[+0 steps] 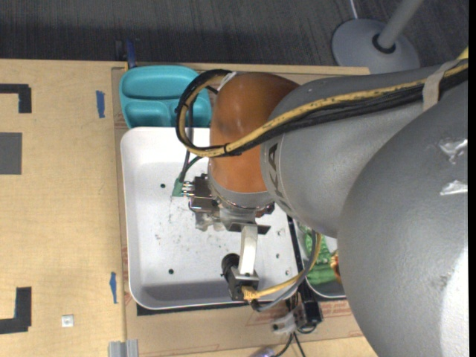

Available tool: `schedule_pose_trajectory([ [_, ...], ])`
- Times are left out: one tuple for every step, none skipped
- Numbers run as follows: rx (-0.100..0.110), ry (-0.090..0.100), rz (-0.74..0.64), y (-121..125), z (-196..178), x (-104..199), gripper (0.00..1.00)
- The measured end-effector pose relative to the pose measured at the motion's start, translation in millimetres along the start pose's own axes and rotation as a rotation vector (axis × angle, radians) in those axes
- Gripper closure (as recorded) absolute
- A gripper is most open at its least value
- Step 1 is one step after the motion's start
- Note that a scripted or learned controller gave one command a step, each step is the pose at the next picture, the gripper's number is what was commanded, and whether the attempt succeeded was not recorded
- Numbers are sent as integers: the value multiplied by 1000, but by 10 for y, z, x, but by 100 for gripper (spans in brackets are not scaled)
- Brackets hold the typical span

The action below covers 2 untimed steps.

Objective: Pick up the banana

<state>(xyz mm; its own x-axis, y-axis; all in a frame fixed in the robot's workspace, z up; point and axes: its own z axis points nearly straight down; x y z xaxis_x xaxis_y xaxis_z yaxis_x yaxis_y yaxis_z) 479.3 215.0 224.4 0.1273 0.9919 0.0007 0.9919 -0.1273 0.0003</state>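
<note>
Arm (387,199) low over the white bin (149,199), end effector (210,210) tucked beneath it. Open or closed, can't tell. Banana's light, soft, bruisable; I'd grip mid-body, gently.

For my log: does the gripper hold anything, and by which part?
Cannot be told: the wrist, above the left bin, covers what is beneath it.
</note>
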Motion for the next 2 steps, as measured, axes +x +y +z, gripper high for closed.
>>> schedule_pose_trajectory([
  [-1,2,-217,10,1336,-42,100],
  [-1,2,-215,10,1241,-39,100],
])
